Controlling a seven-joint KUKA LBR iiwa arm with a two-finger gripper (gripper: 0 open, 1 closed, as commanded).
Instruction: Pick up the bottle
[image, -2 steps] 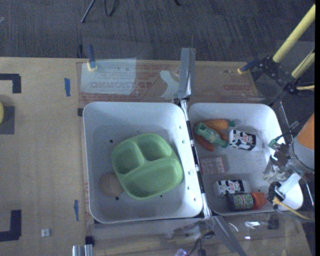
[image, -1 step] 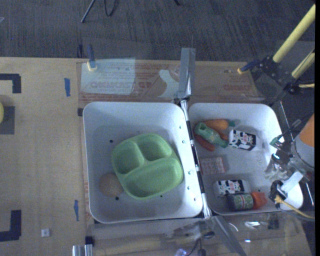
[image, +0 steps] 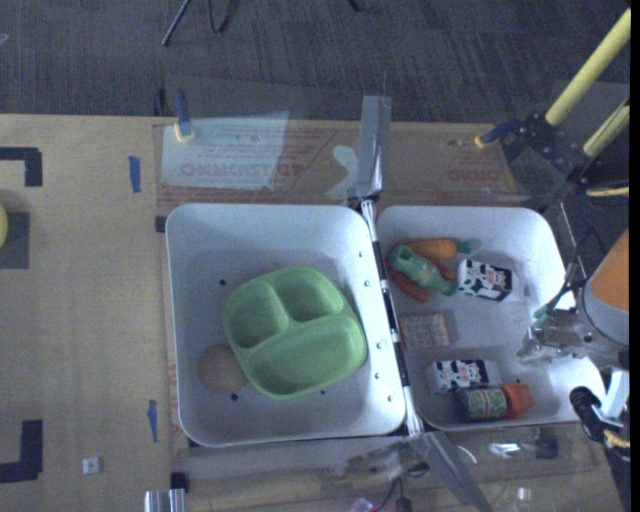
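Bottle (image: 491, 402): lies on its side near the front edge of the right bin (image: 520, 225), orange cap toward the bin's right wall, touching or just beside a cow-print carton (image: 461, 375). Gripper (image: 553, 338): low over the bin's right side, apart from the bottle, nothing visibly held; finger spread cannot be told. Risk, as judged: a closing grasp may catch the carton too, or the round bottle may roll clear.

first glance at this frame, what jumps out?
The green divided plate dominates the left bin, lying at a tilt with a brownish ball tucked against its lower-left edge. The right bin is the cluttered one: a carrot, a green toy, two cow-print cartons, and the bottle lying on its side near the front wall. The gripper sits at that bin's right edge, apart from the bottle.
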